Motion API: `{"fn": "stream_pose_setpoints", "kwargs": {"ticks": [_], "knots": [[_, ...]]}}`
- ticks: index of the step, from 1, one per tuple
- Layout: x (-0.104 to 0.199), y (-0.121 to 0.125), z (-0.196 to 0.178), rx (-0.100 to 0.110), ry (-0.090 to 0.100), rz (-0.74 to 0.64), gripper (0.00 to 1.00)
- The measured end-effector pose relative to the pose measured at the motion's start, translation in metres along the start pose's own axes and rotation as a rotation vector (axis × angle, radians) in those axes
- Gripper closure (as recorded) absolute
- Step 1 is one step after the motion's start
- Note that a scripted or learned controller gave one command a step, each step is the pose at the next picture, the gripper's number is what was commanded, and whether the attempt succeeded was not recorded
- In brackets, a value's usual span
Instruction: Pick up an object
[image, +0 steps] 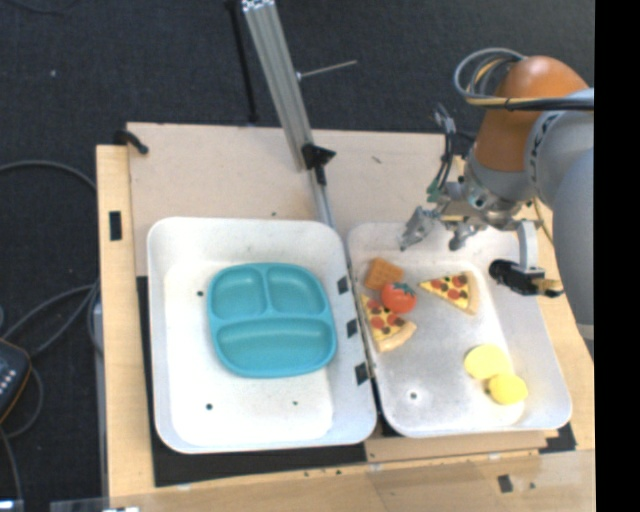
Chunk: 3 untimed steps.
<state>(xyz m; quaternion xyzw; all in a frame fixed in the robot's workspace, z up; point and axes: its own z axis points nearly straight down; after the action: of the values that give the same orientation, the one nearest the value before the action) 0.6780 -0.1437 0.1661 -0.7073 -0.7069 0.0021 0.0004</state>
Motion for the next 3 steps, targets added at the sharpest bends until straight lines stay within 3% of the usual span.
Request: {"fn": "stream_pose_setpoints", "kwargs": {"ticks": [1,2,3], "knots": [[0.003,-0.007,0.045,0.000,0.001,0.000,0.00],[0.001,-0.004,0.061,-0.009,0.000,0.001,0.00],[0.000,-0.003,0.047,-0.014,-0.002,0.001,1.00]]}}
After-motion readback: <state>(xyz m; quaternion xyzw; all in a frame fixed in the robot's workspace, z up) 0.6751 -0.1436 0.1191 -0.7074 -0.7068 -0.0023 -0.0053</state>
